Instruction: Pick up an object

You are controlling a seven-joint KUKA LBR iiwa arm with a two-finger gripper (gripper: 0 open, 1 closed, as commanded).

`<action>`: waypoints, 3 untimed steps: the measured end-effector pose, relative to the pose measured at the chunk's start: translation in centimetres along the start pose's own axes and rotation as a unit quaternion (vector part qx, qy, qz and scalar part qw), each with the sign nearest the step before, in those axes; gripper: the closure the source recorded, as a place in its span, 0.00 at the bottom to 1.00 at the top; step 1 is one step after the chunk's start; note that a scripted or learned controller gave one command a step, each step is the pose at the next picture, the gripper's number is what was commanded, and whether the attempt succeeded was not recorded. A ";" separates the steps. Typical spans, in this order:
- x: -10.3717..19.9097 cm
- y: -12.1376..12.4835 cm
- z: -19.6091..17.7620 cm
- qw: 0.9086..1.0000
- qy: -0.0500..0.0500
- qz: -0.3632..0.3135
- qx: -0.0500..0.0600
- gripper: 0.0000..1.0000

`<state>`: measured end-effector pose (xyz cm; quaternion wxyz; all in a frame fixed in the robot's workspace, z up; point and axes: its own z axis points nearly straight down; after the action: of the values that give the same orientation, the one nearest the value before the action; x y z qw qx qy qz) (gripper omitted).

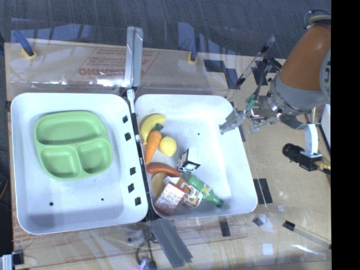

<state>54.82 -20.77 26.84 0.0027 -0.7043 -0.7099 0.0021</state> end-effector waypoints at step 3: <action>3.5 -4.4 12.1 0.996 0.000 -0.086 -0.002 0.00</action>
<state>50.32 -17.34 14.81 0.0014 -0.6404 -0.7680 0.0004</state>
